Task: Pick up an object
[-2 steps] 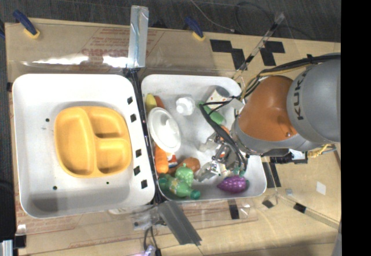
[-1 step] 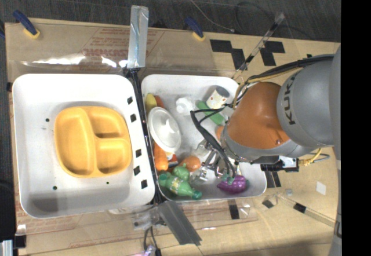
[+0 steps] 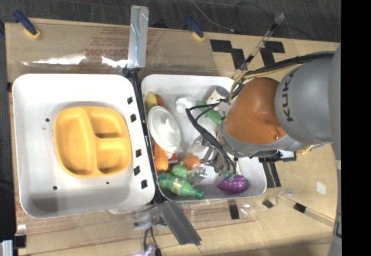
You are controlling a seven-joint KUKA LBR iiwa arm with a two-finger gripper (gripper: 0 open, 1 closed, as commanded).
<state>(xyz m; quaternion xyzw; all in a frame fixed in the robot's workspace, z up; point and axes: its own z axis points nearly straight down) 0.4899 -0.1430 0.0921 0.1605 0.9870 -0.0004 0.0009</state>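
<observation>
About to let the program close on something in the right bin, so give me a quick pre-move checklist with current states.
1. Gripper down inside the right bin: ok.
2. Finger opening visible: cannot tell, the arm and cables hide it.
3. Clear single target: not ok; the orange piece, green bottle and purple grapes crowd close around it.
4. An object already held: cannot tell.
5. White bowl out of the way: ok, it lies left of the gripper.
6. Left bin with the yellow tray undisturbed: ok.
</observation>
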